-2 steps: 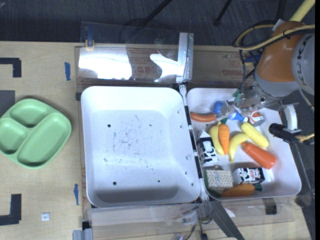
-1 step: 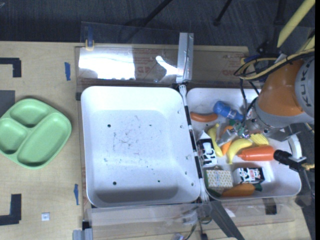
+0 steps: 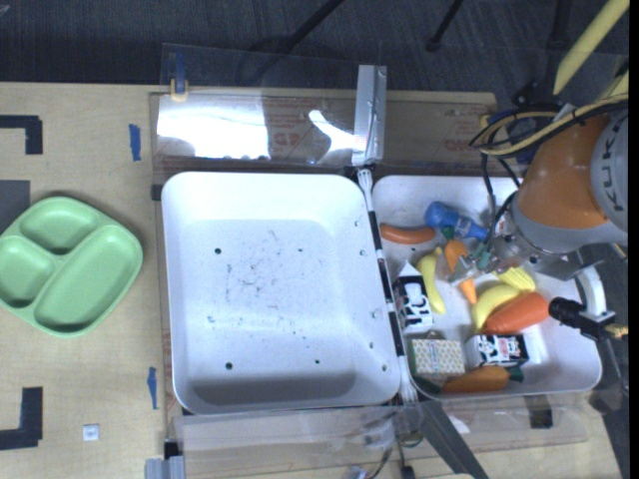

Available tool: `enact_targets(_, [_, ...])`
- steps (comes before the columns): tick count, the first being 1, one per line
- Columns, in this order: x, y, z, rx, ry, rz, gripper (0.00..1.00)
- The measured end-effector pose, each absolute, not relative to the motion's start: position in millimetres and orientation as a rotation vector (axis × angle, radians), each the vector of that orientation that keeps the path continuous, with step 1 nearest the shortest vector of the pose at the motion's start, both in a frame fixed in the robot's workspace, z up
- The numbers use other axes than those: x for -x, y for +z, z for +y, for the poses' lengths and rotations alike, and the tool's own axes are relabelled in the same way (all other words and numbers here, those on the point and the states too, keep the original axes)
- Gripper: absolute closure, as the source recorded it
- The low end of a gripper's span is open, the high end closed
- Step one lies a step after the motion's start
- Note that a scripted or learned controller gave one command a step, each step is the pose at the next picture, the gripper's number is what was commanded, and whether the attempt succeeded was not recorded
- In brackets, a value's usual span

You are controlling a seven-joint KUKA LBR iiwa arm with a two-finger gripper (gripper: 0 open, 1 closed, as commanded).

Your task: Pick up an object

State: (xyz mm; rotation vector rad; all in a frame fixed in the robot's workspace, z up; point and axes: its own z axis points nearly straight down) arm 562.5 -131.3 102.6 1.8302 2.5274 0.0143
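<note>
The right bin [image 3: 569, 375] holds a pile of toy food: a red sausage [image 3: 406, 234], a blue figure [image 3: 447, 217], a small yellow banana [image 3: 431, 278], a larger yellow piece [image 3: 497, 297], an orange carrot [image 3: 518, 313], a black-and-white carton [image 3: 414, 302], a second carton [image 3: 502, 348], a speckled sponge-like block [image 3: 439, 355] and a long carrot [image 3: 479, 379]. My gripper [image 3: 486, 257] reaches down from the right into the pile, between the blue figure and the yellow piece. The arm's orange band [image 3: 564, 183] hangs above it.
The left bin [image 3: 200, 203] sits beside the right one, sharing a middle rim. A green divided plate [image 3: 65, 264] lies on the bench at far left. A clear plastic panel [image 3: 260, 128] stands behind the left bin. Cables run at the upper right.
</note>
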Motion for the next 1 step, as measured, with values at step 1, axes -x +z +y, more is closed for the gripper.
enact_targets(1, [-561.1,207.1,-52.0,-1.917,0.001,2.488,1.00])
